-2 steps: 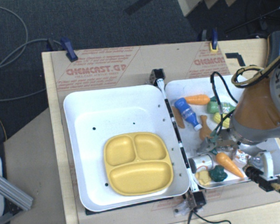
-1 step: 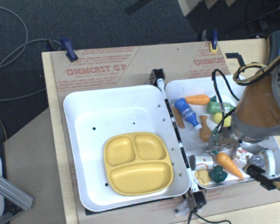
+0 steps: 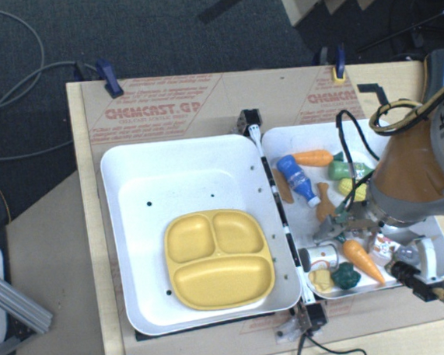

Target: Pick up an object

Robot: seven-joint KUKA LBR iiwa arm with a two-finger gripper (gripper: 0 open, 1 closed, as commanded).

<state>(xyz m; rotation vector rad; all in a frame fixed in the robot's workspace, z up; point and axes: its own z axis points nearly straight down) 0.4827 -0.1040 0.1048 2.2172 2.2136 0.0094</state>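
My gripper (image 3: 333, 227) hangs low in the right bin (image 3: 440, 231), reaching in from the right under the grey arm and its orange band. Just below it lie an orange carrot (image 3: 362, 260), a small silver can (image 3: 321, 257) and a green broccoli piece (image 3: 346, 277). A brown piece (image 3: 323, 197) lies just above the gripper. Farther back are a blue bottle (image 3: 296, 178), a second carrot (image 3: 314, 158) and a green and yellow piece (image 3: 344, 170). Nothing is visibly held.
The left bin (image 3: 129, 182) holds a yellow divided plate (image 3: 218, 259). A black divider runs between the bins. A white and red item (image 3: 382, 249) lies beside the carrot, partly under the arm. Cables loop over the right bin's back.
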